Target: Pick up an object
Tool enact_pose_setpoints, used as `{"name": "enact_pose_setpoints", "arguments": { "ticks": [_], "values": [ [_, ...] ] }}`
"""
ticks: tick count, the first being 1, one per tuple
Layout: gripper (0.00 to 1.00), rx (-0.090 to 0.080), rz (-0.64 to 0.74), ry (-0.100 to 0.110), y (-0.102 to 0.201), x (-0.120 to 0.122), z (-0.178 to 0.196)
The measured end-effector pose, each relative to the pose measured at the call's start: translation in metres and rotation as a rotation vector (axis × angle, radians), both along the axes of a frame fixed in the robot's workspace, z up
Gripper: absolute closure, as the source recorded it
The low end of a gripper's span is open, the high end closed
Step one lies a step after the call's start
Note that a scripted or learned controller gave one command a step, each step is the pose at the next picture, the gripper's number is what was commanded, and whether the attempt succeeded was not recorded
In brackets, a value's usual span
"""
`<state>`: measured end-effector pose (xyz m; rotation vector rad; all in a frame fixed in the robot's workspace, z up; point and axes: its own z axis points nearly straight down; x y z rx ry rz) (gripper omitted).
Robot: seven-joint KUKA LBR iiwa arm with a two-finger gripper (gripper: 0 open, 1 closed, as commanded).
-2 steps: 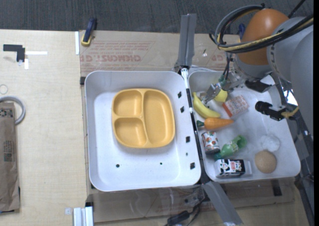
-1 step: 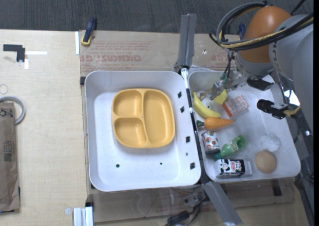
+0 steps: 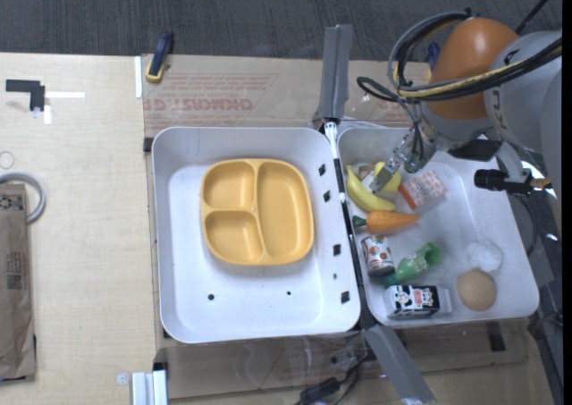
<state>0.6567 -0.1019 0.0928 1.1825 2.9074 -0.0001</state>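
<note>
Right white bin (image 3: 500,215): claw (image 3: 391,172) over banana (image 3: 359,190); opening, grip unclear.

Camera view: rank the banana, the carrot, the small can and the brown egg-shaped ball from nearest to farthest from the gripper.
1. Banana: right beside the gripper, at the right bin's upper left.
2. Carrot: just below the gripper, lying crosswise.
3. Small can: farther down, along the bin's left wall.
4. Brown egg-shaped ball: lower right corner of the bin, farthest.
</note>
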Motion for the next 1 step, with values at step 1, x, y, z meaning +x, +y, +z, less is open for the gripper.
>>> {"name": "enact_pose_setpoints", "arguments": {
  "ticks": [1],
  "values": [
    [1.0,0.0,-0.09,0.0,-0.0178,-0.0455,0.0853]
  ]
}}
